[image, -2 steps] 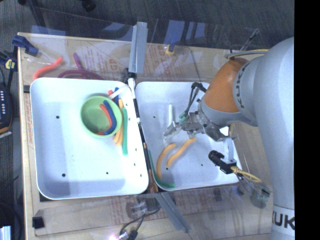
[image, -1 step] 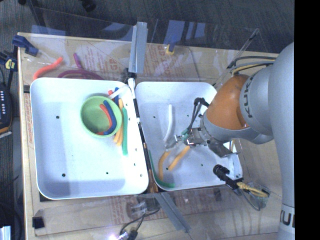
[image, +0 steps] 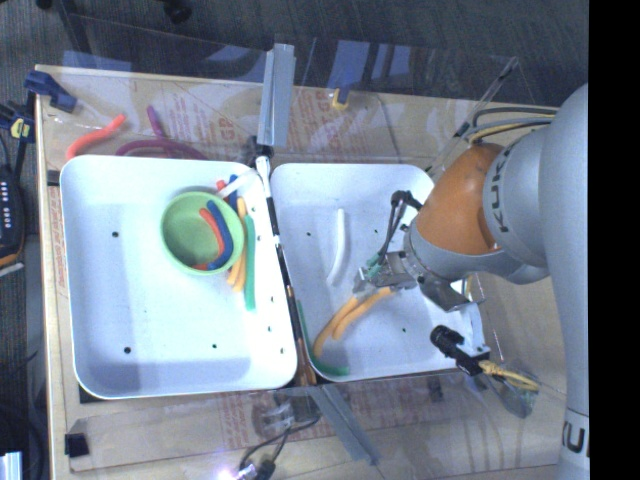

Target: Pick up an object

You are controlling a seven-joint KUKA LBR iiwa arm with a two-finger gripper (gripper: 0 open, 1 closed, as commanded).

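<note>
We judged the yellow strip (image: 352,316), at the gripper's (image: 385,276) seven o'clock, light and floppy, best pinched mid-length; we could not tell the fingers' state.

A wooden bench (image: 180,103) carries two white bins side by side — the left bin (image: 100,298), the right bin (image: 310,198). Behind the left bin, directly on the boards, lie an orange strip (image: 97,135), a dark red hose (image: 160,149) and a blue piece (image: 48,88).
</note>
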